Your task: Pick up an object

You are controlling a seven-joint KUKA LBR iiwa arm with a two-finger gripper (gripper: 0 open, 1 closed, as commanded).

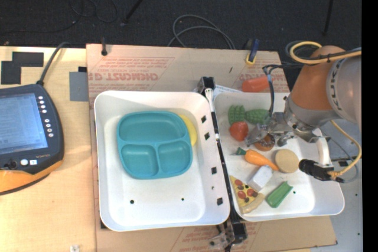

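I reach in from the right, my grey arm [345, 91] with its orange band bent over the right bin [331, 200], and my hand [269, 137] hangs low among the toys at the bin's upper middle. Whether it is apart or together I cannot tell; the metal parts blur into the clutter beneath them, and I see nothing clearly caught there. Just left of my hand lies a red tomato-like piece [238, 130], and above that a green leafy vegetable [247, 114] near the bin's far wall. Below my hand an orange carrot [260, 157] lies slantwise, its green end toward the divider, and just beside its tip sits a round tan piece [286, 160]. Nearer the front edge are a small white block [260, 176], a pizza slice [247, 193] in the near left corner, and a green bar [278, 194] tilted beside it. A red piece [255, 84] rests outside the bin on the cardboard [177, 71] beyond its far wall. The left bin [118, 198] holds a teal divided tray [155, 144], with a yellow thing [190, 129] peeking out from under its right edge. At the far left of the bench [29, 198] lies a tablet-like pendant [23, 127].
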